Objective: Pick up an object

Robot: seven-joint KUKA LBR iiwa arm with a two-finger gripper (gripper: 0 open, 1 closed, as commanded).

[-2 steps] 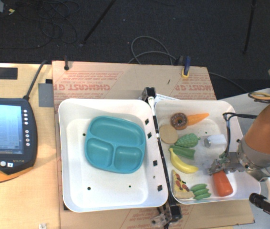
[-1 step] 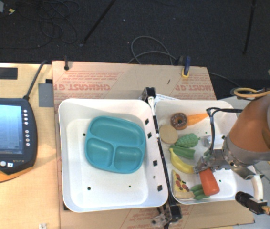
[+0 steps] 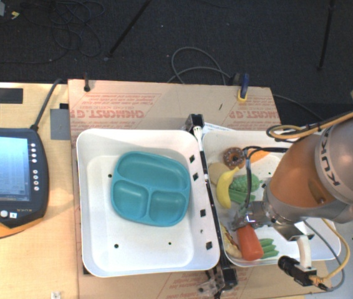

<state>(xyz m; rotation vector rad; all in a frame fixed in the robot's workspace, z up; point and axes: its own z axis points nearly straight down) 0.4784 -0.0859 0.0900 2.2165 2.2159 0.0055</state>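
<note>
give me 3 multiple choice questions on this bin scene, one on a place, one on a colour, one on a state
1. Where does the divided tray lie?
A. left bin
B. right bin
C. on the cardboard

2. What colour is the banana?
A. blue
B. yellow
C. black

3. How does the tray lie?
A. flat, open side up
B. flipped over
C. standing on edge

Answers: 1 A, it lies on the left bin floor. 2 B, its curved body is yellow beside the green item. 3 A, its three compartments face the camera.

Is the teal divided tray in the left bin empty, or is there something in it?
Empty: all three compartments of the teal divided tray show bare teal surface.
</note>
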